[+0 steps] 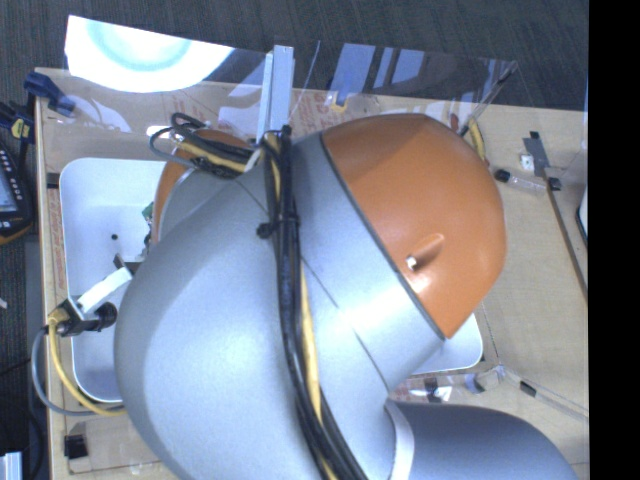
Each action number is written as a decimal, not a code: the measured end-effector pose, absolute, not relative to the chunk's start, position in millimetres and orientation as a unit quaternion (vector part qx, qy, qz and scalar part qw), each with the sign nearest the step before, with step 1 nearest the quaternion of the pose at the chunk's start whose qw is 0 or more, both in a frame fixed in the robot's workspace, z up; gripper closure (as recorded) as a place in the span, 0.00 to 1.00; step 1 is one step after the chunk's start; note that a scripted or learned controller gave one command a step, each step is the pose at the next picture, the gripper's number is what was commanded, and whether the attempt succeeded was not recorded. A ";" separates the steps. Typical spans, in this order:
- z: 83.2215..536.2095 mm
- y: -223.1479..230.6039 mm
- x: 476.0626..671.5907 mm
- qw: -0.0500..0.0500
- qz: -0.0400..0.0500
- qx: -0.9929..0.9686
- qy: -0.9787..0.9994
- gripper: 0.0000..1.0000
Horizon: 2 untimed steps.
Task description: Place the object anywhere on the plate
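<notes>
Most of the bench (560, 218) is covered by the grey arm (230, 348), with its orange band (420, 218) and a black cable bundle (285, 268) running along it. A corner of the left bin (85, 198) is seen (white, shallow). The gripper's state cannot be told, nor where the object or plate lies.

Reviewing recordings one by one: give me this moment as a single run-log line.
arm: over both bins, blocking most of view | left bin: part visible | gripper: cannot tell | plate, object: hidden | placement: unconfirmed
</notes>
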State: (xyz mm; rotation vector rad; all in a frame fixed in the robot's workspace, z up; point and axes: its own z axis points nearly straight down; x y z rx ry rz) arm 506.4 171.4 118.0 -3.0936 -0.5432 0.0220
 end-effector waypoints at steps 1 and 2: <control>123.2 172.6 504.7 0.001 0.013 -0.984 -0.178 1.00; 215.0 128.1 507.8 0.001 0.004 -0.975 -0.223 1.00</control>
